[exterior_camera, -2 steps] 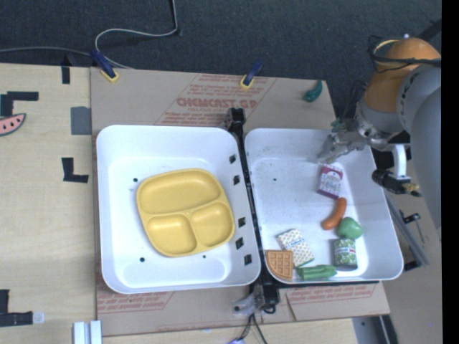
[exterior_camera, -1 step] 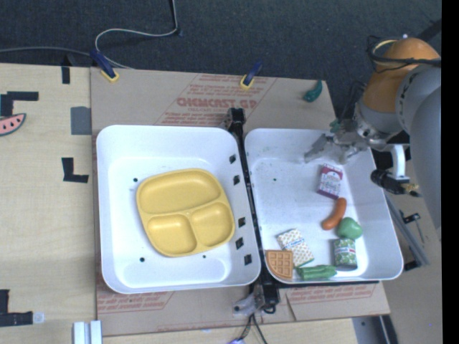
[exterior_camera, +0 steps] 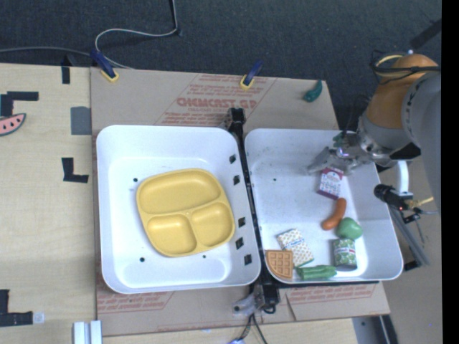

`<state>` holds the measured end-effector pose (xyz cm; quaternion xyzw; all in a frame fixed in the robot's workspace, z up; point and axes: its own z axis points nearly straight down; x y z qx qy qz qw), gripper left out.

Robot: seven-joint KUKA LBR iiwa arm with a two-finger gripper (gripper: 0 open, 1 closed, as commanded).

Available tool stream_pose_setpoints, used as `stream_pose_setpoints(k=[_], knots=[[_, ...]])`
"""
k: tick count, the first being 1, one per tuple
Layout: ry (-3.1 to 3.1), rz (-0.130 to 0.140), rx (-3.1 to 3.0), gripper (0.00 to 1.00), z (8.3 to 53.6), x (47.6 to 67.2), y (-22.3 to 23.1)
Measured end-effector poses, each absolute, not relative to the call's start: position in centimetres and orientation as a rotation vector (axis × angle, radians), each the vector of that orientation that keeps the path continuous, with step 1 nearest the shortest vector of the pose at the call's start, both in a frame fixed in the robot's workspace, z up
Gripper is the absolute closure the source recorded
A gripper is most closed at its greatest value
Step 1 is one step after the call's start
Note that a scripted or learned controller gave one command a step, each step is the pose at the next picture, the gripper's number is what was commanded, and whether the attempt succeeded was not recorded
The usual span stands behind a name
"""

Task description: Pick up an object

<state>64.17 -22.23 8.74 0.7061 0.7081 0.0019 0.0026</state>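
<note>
My gripper [exterior_camera: 334, 160] hangs over the upper right part of the right bin [exterior_camera: 287, 181], at the end of the grey arm with its orange band [exterior_camera: 391, 99]. Just below it a small red and white packet [exterior_camera: 330, 183] lies on the bin floor, its top edge touching or right beside the gripper. Further down lie an orange sausage [exterior_camera: 333, 214], a green round piece [exterior_camera: 349, 228], a green can [exterior_camera: 344, 253], a green pod [exterior_camera: 315, 271], a waffle [exterior_camera: 280, 264] and a checked cracker packet [exterior_camera: 295, 246].
The left bin [exterior_camera: 107, 192] holds a yellow divided plate [exterior_camera: 185, 211]. A black hinge strip [exterior_camera: 242, 185] runs between the bins. A teal item [exterior_camera: 312, 91] lies on the cardboard behind the right bin. Cables cross the dark floor at the back.
</note>
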Motion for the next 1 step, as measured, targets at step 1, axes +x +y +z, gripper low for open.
stream_pose_setpoints(k=[1], knots=[[2.219, 0.006, 2.214, 1.00, 9.71, 64.18, -22.27]])
